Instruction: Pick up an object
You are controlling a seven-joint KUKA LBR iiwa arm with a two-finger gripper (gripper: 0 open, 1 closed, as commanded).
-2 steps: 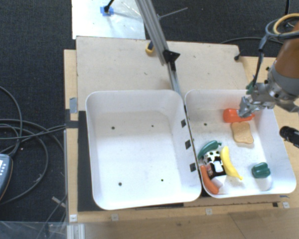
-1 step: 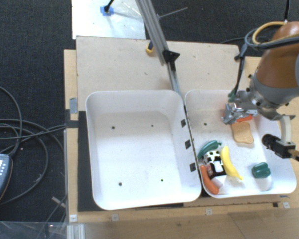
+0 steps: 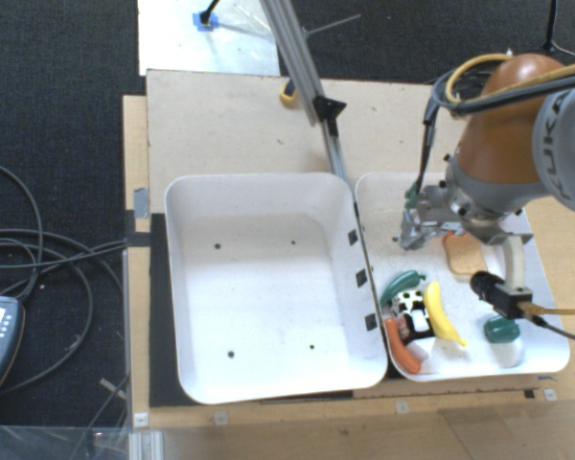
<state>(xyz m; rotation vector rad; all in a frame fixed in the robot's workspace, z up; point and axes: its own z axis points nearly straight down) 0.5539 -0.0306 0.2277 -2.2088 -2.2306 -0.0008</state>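
Hovering over the right bin, nothing picked up yet

Reaching in from the right, the grey arm holds its gripper (image 3: 414, 230) low over the upper part of the right bin (image 3: 556, 357). Whether the gripper is apart or together, I cannot tell; nothing visibly sits in it. The objects lie clustered at the bin's near end: a yellow banana (image 3: 442, 316), a green piece (image 3: 402, 283), an orange carrot-like piece (image 3: 402, 344), a teal-capped white item (image 3: 504, 339), and a tan slab (image 3: 463, 250) just beside the gripper. The left bin (image 3: 187, 199) holds nothing to grasp. By my judgement, the pick is not yet made: choosing, closing and lifting all remain.
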